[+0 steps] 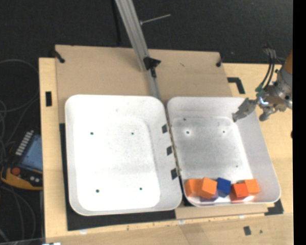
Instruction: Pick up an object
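You find the blocks [222, 188], orange with one blue, bunched against the near wall of the right bin [204, 137]; they likely slid there, since the bin floor looks bare elsewhere. The left bin [115, 152] sits beside it on the table [194, 65]. Your gripper [255, 108] hangs over the right bin's far right corner, well apart from the blocks. Jaws spread, grasping nothing.

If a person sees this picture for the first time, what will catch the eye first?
The bright orange and blue blocks, bunched along the near edge of the right shallow white bin, stand out first. Next comes the two-finger gripper, open, above that bin's far right corner. The left shallow white bin is a pale expanse beside them.
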Controlling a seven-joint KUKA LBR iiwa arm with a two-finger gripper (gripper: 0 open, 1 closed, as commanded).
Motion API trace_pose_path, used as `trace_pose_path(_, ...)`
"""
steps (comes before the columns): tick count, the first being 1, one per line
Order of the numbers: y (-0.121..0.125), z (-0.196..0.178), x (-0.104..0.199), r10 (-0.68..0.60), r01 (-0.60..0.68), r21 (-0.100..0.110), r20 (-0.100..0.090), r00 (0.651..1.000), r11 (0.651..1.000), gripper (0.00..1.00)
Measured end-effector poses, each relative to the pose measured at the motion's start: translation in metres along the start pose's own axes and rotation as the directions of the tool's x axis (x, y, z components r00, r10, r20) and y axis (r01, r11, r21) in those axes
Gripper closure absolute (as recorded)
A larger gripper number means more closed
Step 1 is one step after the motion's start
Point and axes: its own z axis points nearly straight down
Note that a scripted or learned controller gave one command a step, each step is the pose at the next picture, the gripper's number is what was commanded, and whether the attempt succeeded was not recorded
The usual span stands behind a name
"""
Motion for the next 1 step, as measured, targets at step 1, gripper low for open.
trace_pose_path(1,-0.0283,0.0936,0.0703,0.002,-0.002,0.008,-0.006,1.0,1.0,0.0)
